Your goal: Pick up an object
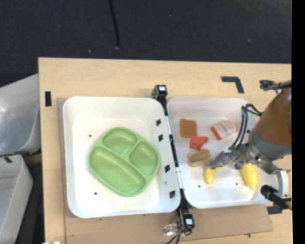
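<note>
The right bin (218, 197) holds several small items: a brown square piece (188, 127), a red piece (198, 142), a tan bun-shaped piece (198, 158), a red-and-white packet (223, 130), a small yellow piece (209, 175) and a yellow corn-like piece (249, 176). My gripper (224, 160) is low over the right half of this bin. It sits between the two yellow pieces, just right of the tan piece. The arm's orange band (277, 118) rises behind it. I see nothing clearly held.
The left bin (76, 187) carries a green divided plate (124, 160). A black divider with clips (169, 151) runs between the bins. White containers (10, 121) stand off the bench to the left. Cables (246, 113) hang along the arm.
</note>
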